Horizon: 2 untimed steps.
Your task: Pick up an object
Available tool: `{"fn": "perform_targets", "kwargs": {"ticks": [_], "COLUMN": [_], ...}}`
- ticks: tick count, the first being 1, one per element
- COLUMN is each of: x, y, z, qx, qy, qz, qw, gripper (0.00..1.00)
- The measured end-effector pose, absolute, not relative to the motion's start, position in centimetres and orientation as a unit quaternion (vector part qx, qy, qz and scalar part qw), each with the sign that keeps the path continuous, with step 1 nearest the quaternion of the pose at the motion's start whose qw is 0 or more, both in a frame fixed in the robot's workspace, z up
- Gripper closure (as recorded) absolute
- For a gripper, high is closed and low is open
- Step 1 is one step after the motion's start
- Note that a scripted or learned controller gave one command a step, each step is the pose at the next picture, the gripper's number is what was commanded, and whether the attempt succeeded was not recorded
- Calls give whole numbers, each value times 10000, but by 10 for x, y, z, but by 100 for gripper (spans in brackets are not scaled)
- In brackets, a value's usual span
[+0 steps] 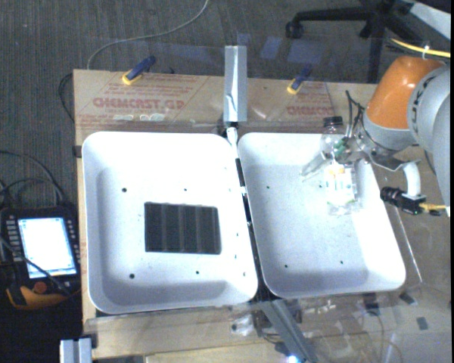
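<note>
**Claw over the right bin, the only visible object in the left bin**

The brown cardboard-covered tabletop [166, 100] carries 2 shallow white plastic bins side by side. The left white bin [113, 157] holds the one thing that can be picked out: a flat dark rectangular ribbed panel [182, 228], lying level on the bin floor a little below the middle, with its long axis running left to right across the view. The right white bin [318, 255] shows bare floor apart from what sits under the arm.

The grey arm with its orange band [397, 100] reaches in from the right, and its clear, pale claw [339, 174] hangs over the upper right part of the right bin. The claw's outline is translucent and blurred against the white floor, so I cannot tell how far it is open or whether anything is in it.

The ribbed panel lies well apart from the claw, to its left and slightly nearer the camera, across the raised rims [242, 195] where the 2 bins meet. As I judge it, reaching it means lifting clear of that double rim, then descending. The panel has open floor on all 4 sides, but being so flat it may be hard to grip.
</note>
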<state>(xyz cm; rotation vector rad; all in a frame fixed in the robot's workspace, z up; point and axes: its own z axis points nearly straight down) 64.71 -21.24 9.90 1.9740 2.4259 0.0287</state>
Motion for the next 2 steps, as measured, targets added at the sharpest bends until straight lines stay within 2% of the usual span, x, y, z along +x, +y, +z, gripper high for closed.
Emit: {"fn": "perform_targets", "kwargs": {"ticks": [1,2], "x": [646,647], "y": [-213,-211], "z": [99,108], "qx": [6210,6198], "qy": [7838,7847], "qz": [83,90], "qw": [63,62], "gripper": [0,100]}}
